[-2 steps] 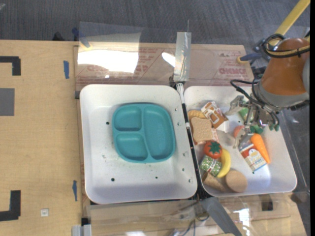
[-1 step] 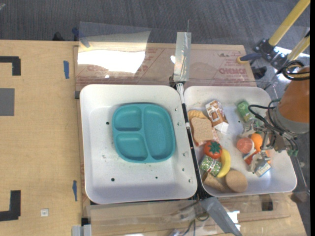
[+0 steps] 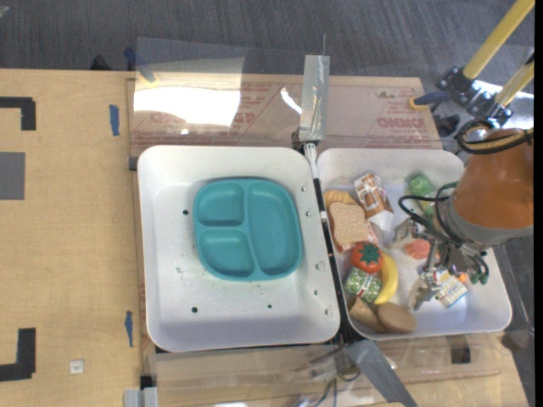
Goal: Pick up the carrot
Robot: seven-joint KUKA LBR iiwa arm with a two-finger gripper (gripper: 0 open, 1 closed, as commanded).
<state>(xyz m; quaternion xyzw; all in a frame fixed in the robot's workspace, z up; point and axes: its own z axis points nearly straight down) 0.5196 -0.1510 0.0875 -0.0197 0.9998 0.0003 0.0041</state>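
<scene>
Orange and short, what is taken for the carrot (image 3: 417, 248) is seen unlifted in the right bin (image 3: 501, 308), touching the lowered gripper (image 3: 434, 271); whether anything is gripped cannot be told, so the pick is judged outstanding.

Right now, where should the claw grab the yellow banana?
Probably at its middle bend, pinched across the thin width from straight above. The banana lies flat and curved, with bare bin floor along its right side. The red toy with a green top crowds its left side, and the brown pieces sit at its lower end.
</scene>
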